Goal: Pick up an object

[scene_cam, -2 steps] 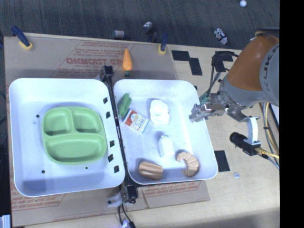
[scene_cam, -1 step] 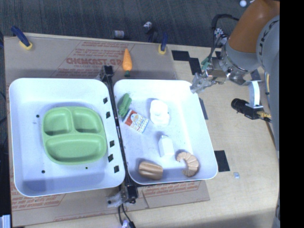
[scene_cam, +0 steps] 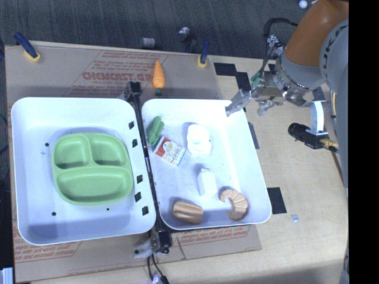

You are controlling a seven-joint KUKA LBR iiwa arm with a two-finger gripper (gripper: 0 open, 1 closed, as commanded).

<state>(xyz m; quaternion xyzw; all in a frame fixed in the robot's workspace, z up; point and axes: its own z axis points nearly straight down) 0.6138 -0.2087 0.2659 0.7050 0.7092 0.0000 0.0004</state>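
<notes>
The gripper hangs over the far right corner of the right bin, carrying nothing. In that bin lie a green pod, a red-and-white packet, a white cup, a small white bottle, a croissant and a bread roll. A green divided plate sits in the left bin, and a carrot lies behind both bins.

Open floor along the right bin near wall; white cup, bottle, croissant crowd its middle.
</notes>
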